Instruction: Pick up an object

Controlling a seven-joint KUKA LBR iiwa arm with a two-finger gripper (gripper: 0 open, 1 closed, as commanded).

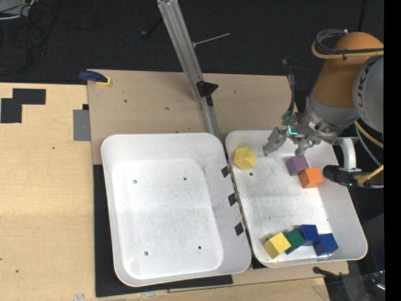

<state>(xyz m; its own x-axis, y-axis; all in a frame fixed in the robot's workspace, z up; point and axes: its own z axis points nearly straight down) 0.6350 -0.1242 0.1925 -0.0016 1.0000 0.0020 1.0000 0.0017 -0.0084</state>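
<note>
Cube cluster (299,239) sits at right bin (351,243) near edge – yellow, green, blue, touching. Gripper (289,143) hovers at far end w/ fingers spread, empty; purple cube (297,164) just below, orange (311,177) touching it. Risk: one finger lands on orange, purple skids off – no grip.

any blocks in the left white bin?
No. The left white bin shows bare floor, while the yellow block, purple block and orange block all lie in the right white bin.

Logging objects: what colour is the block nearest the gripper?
Purple, just below the gripper, seen in the camera view.
</note>
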